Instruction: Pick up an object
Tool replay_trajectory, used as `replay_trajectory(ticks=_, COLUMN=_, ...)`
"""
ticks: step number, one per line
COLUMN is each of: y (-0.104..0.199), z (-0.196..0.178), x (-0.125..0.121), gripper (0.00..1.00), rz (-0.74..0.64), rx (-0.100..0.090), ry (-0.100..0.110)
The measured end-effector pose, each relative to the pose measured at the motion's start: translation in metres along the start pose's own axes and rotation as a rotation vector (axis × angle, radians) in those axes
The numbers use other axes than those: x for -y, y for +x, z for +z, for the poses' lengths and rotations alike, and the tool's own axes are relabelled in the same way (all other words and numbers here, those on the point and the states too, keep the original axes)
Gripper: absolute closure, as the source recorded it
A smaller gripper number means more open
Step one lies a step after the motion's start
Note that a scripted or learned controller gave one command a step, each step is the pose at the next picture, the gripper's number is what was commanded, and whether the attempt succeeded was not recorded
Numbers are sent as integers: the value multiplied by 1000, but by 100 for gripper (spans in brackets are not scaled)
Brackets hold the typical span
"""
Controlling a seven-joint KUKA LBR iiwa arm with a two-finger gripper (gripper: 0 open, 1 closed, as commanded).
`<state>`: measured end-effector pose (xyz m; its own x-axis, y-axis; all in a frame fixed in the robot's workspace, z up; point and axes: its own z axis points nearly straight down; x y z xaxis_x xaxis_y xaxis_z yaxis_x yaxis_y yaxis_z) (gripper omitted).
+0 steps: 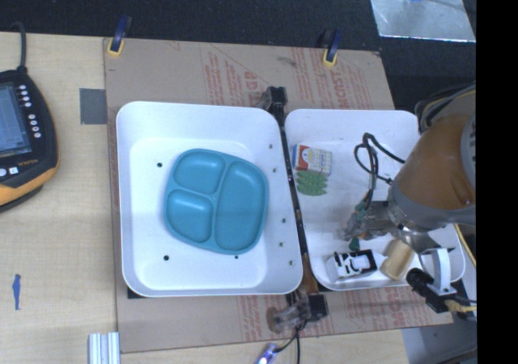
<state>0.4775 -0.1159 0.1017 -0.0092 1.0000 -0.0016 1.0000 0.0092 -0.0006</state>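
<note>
The left shallow white bin [133,192] holds a blue plastic plate with three compartments [216,201], lying flat near its middle. The right shallow white bin [324,124] holds a small red-and-white carton [313,159] near its left wall, with a green leafy piece [312,183] just below it, and a black-and-white item [354,264] beside a tan cylinder [396,258] at the near edge. The grey arm's gripper [362,221] reaches down into the right bin above those last two; its state cannot be made out.
</note>
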Motion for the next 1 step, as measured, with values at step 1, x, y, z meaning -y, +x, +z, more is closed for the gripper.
replay_trajectory(ticks=1, y=57, z=-90, x=-67, gripper=100, rz=4, rx=-2, ry=1)
